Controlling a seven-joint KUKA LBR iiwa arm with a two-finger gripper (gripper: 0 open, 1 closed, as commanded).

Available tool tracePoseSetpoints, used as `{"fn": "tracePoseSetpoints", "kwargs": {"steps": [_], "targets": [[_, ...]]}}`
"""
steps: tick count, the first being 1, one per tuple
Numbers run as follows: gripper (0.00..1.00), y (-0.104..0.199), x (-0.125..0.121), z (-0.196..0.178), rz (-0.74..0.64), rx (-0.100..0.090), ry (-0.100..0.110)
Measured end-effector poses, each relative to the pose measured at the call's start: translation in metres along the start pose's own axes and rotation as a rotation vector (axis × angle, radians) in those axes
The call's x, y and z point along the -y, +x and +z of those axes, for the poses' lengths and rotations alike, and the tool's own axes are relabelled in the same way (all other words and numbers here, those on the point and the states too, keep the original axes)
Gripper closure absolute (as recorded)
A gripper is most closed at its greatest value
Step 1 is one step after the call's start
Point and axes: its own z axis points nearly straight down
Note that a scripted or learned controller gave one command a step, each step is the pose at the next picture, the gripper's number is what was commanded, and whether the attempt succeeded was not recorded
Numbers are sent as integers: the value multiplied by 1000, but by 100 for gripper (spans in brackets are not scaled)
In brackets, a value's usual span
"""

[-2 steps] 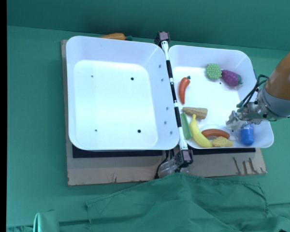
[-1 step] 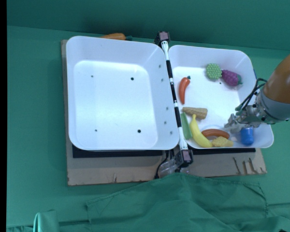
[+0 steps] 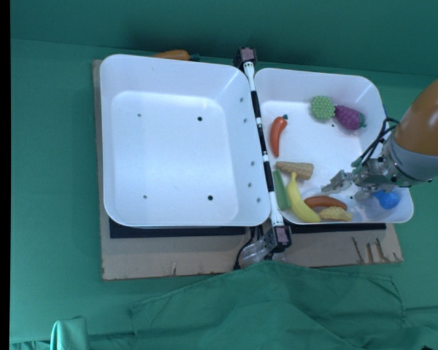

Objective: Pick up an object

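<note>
With its fingers apart and gripping nothing, the tool hovers at the right bin's four o'clock over the crowded sausage and banana, so closing could pinch two or slip.

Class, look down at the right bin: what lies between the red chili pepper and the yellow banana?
In the camera view, a tan corn cob lies between the red chili pepper above it and the yellow banana below it, in the right bin.
</note>
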Motion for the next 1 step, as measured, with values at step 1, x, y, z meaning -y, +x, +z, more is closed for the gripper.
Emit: {"fn": "tracePoseSetpoints", "kwargs": {"steps": [1], "targets": [[100, -4, -1, -13, 6, 13, -11]]}}
